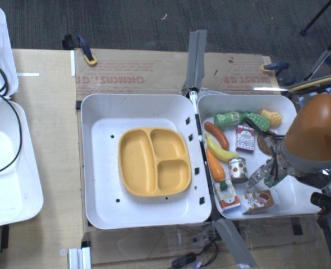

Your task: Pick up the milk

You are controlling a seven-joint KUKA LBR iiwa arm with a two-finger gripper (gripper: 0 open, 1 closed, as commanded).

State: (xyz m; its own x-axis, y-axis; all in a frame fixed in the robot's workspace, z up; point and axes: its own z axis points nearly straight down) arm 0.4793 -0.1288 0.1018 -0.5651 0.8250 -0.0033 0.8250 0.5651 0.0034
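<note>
A small white carton with a red base, which looks like the milk, lies at the front left of the right bin. My gripper hangs low over the middle of that bin, to the right of and slightly behind the carton, and apart from it. It sits between a small can and a red-brown box. The orange wrist band hides the right side of the bin. Nothing shows in the gripper's grasp.
The right bin also holds a red and white carton, a green bottle, corn, a sausage, a banana and a carrot. A yellow divided plate lies in the left bin.
</note>
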